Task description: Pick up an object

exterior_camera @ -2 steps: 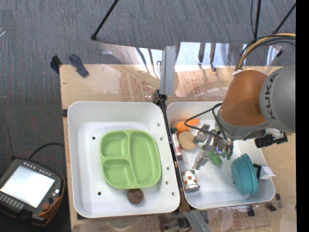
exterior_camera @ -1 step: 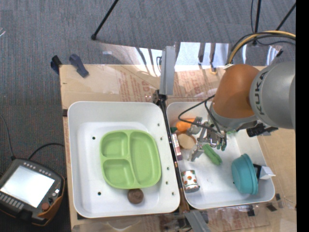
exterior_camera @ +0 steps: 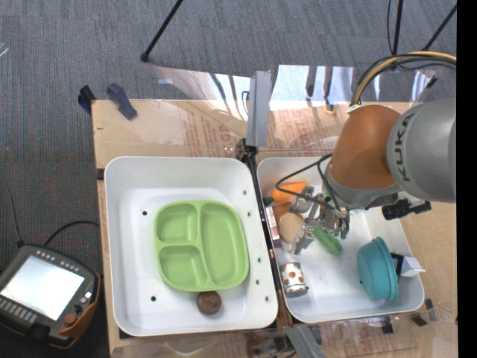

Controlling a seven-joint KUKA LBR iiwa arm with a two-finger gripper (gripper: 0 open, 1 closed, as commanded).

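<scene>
Reach into the right bin, grasp not yet made

From the camera view, the gripper [exterior_camera: 313, 218] is seen lowered into the right bin [exterior_camera: 414, 298], near its left wall, among a cluster of small things: an orange piece [exterior_camera: 287, 192] toward the far left corner, a pale egg-shaped thing [exterior_camera: 291, 224] just beside the fingers [exterior_camera: 305, 239], and a green stick [exterior_camera: 328, 240] lying at their right. The step in hand is judged to be the descent onto a chosen thing, most likely the egg-shaped one or the green stick. The fingers appear spread a little, and nothing is seen held between them; contact with the egg-shaped thing cannot be told. A closing of the fingers and a straight lift are called for next. A teal bowl [exterior_camera: 376, 269] rests near the right wall, a small patterned can [exterior_camera: 295, 278] near the front left corner. In the left bin [exterior_camera: 119, 200] a green divided plate [exterior_camera: 201, 245] is set, a brown round thing [exterior_camera: 209, 302] at its front.
</scene>
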